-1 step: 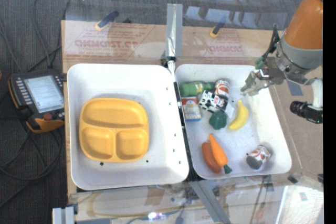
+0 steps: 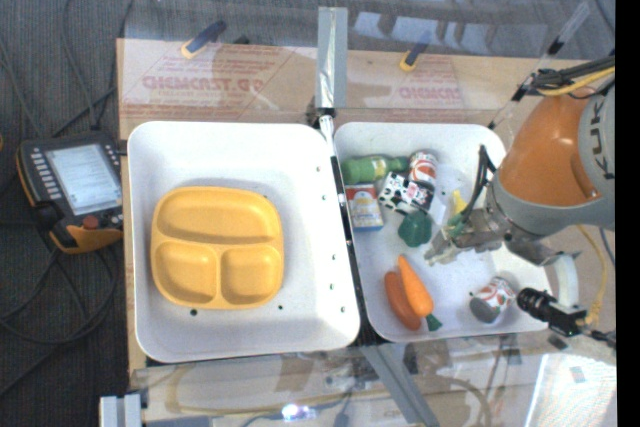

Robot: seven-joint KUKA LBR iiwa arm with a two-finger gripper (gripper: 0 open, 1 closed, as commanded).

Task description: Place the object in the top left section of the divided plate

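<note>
Divided plate (image 2: 217,246): yellow, lying flat in the left bin (image 2: 170,147), near its middle. One long section runs across the far side and two smaller ones sit on the near side. Its long axis runs left to right in the camera view.
Right bin (image 2: 470,137): holds all the loose things.
Carrot (image 2: 414,289): orange toy, lying flat in the near half of the right bin. Its long axis is slanted, with the narrow tip pointing up-left and the green stem end pointing down-right. A second orange piece (image 2: 400,302) lies touching its left side.
Green bottle (image 2: 376,168): on its side at the far left of the right bin, long axis left to right.
Small carton (image 2: 364,207): just below the bottle, against the bin's left wall.
Black-and-white piece (image 2: 403,194): beside the carton.
Red-and-white can (image 2: 424,167): right of the bottle.
Dark green piece (image 2: 416,230): just above the carton's tip.
Round grey-and-red piece (image 2: 489,301): near the bin's near right corner.
Tool (image 2: 452,243): low over the right bin, right of the dark green piece and above the carrot. I cannot tell how wide it stands, and nothing is seen held in it.
Worktop (image 2: 250,80): carries both bins side by side.
</note>
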